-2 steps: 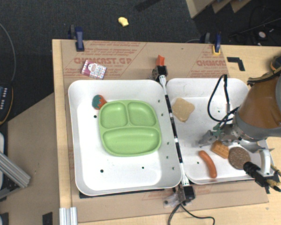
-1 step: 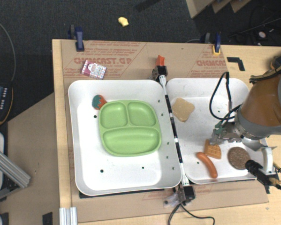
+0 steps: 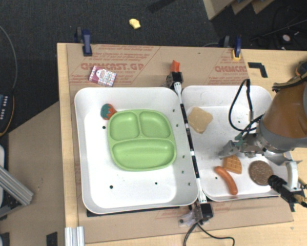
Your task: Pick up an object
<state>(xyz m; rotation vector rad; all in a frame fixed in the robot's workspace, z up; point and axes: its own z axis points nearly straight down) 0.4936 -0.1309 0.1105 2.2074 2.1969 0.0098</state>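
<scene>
Lowest in the camera view, at the front of the right bin (image 3: pixel 215 99), a toy hot dog sausage (image 3: pixel 227 180) lies slanted on the white floor, its upper end touching a small orange waffle piece (image 3: pixel 233 164). Just to the right of the waffle sits a round brown patty (image 3: pixel 260 172), close to the bin's front right corner. Farther back in the same bin, near the divider between the two bins, rests a pale tan bread-like piece (image 3: pixel 199 119), well apart from the other three foods. The grey arm with its orange band reaches in from the right, and the gripper (image 3: pixel 239 146) hangs low over the right bin just above the waffle; I cannot tell from this angle whether it is clenched or released, and nothing can be seen held in it. A black cable (image 3: pixel 239 101) loops up from the wrist over the back of the bin. The left bin (image 3: pixel 86 137) holds a green sectioned plate (image 3: pixel 141 139) with three compartments, and a small red and teal object (image 3: pixel 108 111) lies touching the plate's back left corner. On the cardboard-covered bench behind the left bin sits a small pink packet (image 3: pixel 102 76). A yellow scrap (image 3: pixel 135 23) lies on the dark floor beyond the bench.
</scene>
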